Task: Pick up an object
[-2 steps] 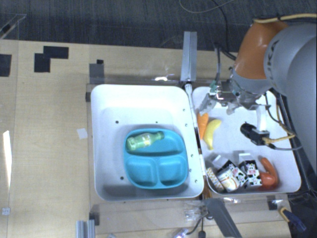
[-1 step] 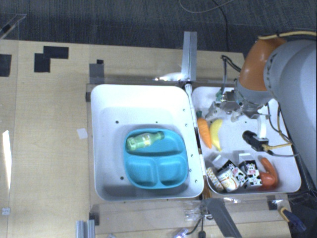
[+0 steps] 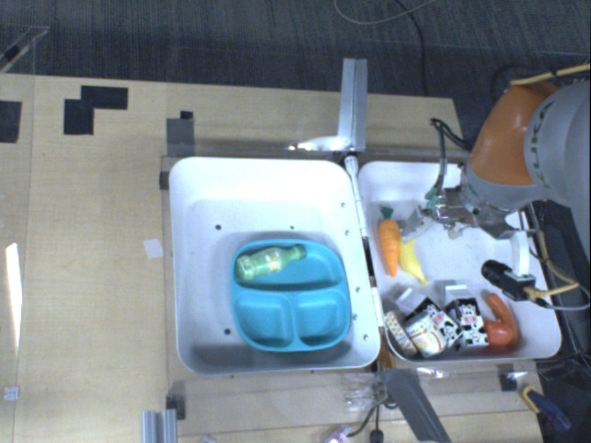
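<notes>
The gripper [image 3: 441, 212] hangs over the right bin [image 3: 545, 340], at its 12 o'clock part; whether it is open I cannot tell. A carrot [image 3: 390, 245] and a banana [image 3: 410, 260] lie touching at 9 o'clock. The left bin [image 3: 199, 247] holds a blue divided plate [image 3: 291, 307] with a green bottle [image 3: 268, 262].

Your arm [image 3: 540, 146]: grey, orange band up-right of the claw. Claw [image 3: 441, 212]: at the arm's lower-left end, wrist bent down.
</notes>
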Controlling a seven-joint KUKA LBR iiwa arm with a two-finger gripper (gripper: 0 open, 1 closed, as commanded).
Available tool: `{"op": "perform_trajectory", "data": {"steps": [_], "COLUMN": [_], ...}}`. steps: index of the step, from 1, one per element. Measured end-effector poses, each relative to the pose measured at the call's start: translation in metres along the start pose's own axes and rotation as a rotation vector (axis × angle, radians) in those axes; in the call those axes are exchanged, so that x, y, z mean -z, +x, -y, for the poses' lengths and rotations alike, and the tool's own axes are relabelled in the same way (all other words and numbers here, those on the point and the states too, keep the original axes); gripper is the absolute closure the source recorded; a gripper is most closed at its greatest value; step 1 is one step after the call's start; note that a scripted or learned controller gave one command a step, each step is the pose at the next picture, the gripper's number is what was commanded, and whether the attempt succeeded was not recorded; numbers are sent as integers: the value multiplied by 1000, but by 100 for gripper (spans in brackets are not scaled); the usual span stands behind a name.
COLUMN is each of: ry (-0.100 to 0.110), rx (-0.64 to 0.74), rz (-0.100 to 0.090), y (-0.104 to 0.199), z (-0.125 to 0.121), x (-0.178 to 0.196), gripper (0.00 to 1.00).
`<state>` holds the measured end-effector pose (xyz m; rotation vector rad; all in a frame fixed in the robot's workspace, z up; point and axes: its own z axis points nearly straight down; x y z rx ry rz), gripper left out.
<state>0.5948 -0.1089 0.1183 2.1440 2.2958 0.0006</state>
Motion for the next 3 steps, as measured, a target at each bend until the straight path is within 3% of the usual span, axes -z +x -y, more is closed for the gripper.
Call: {"op": "perform_trajectory", "data": {"steps": [1, 2, 3], "ry": [-15, -17, -3], "rx": [297, 298, 282], "rz": [6, 2, 1], "y": [27, 29, 55], "z": [42, 41, -29], "x": [-28, -18, 142], "gripper": [0, 100, 100]}}
